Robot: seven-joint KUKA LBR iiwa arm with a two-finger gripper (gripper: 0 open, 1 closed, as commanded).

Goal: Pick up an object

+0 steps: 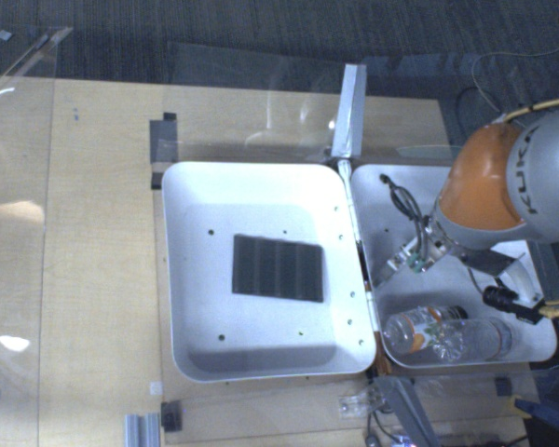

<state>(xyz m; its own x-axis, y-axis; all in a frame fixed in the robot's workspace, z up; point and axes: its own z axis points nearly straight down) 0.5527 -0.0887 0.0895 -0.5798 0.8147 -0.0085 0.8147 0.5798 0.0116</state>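
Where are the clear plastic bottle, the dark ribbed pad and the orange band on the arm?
Clear plastic bottle (438,331): camera view, on its crumpled middle.
Dark ribbed pad (278,268): camera view, on its centre.
Orange band (475,180): camera view, on its rounded face.

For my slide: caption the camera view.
KUKA arm over right bin, clear plastic bottle lying inside; left bin beside it.

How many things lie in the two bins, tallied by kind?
Clear plastic bottle, right bin: 1
Dark ribbed mat, left bin: 1
Total: 2
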